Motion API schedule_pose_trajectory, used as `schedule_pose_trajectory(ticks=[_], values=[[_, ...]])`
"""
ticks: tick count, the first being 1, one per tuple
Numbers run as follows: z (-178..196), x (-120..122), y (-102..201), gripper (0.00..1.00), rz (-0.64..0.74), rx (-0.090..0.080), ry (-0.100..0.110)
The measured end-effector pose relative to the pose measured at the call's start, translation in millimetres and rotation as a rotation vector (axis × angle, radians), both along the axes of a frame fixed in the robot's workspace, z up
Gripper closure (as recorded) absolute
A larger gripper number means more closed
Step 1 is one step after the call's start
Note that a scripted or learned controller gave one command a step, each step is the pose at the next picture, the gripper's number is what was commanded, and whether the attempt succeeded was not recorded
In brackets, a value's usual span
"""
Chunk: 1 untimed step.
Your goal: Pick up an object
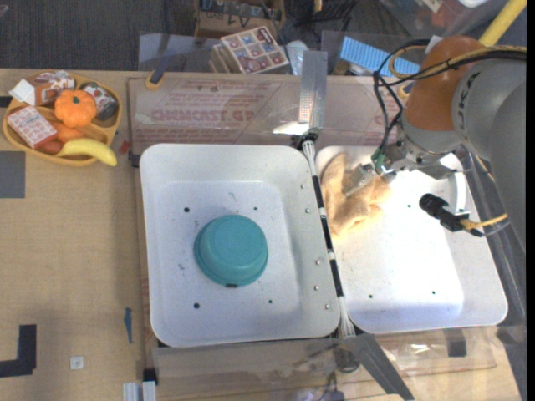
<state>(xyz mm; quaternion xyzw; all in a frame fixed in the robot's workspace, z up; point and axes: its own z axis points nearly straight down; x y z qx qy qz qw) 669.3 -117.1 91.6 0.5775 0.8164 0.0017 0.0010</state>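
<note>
Cloth (351, 203), a pale tan bundle, lay crumpled in the right bin (435, 307), pressed up against the divider between the two bins, near the far left corner of that bin. The gripper (368, 176) was down at the top of the bundle, and from where I stood I could not tell whether it had closed on the fabric or was only touching it; glare off the white bin floor washed out that spot. The arm (468, 90) reached in from the right, its orange band bright above the wrist, with a black cable looping beside it.

In the left bin (167, 307) a teal bowl (232, 250) sat upside down, well apart from the gripper. On the bench to the far left a yellow dish (17, 132) held a banana (88, 149) and a small pumpkin (75, 109).

To my eye the step was the grasp itself. Soft cloth gives way, so the grip would want to bite into a thick fold, not skim a loose edge, and to be firm before any lift. A straight, slow rise seemed wise, since the bundle sat tight by the bin wall and could snag or drag there. If only a thin corner were caught, I judged it might slip free.
</note>
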Motion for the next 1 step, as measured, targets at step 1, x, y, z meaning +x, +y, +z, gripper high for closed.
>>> schedule_pose_trajectory(ticks=[1], values=[[10.9, 2.6, 0.7, 1.00, 0.002, -0.001, -0.008]])
